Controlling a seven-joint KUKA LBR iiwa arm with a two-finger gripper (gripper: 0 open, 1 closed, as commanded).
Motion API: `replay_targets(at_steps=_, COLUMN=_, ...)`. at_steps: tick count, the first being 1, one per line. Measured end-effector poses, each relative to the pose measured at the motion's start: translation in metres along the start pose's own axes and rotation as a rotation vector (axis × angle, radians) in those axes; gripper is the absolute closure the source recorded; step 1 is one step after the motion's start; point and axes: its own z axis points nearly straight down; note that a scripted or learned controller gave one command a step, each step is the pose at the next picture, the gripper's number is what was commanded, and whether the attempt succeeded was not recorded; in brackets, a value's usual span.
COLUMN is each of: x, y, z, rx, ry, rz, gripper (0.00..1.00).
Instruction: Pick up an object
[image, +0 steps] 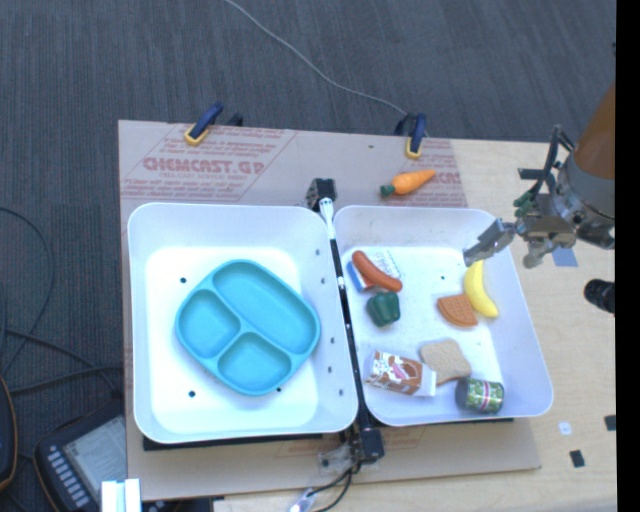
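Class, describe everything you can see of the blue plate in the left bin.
The blue plate is a light blue, rounded, oblong dish that looks like smooth plastic. Raised ridges split it into three compartments: one large across the top, two smaller below. All three hold nothing. It lies flat, right side up, turned at a slant, near the middle of the left bin, resting on the white floor. Nothing else touches it, and the gripper is far off over the right bin.

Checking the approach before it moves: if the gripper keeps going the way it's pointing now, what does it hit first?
Probably the banana. The gripper points down and left over the right bin, just above the banana's upper end; depth is unclear.
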Motion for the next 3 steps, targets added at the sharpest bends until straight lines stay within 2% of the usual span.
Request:
replay_targets(at_steps=1, x=-0.021, y=0.018, z=0.165, rx=-0.007, ry=-0.003, rz=-0.001, gripper=0.00)
replay_targets(at_steps=2, x=0.053, y=0.006, z=0.191, rx=-0.006, ry=-0.001, rz=0.000, gripper=0.00)
replay_targets(at_steps=3, x=0.052, y=0.007, z=0.181, rx=-0.009, ry=-0.003, rz=0.001, gripper=1.00)
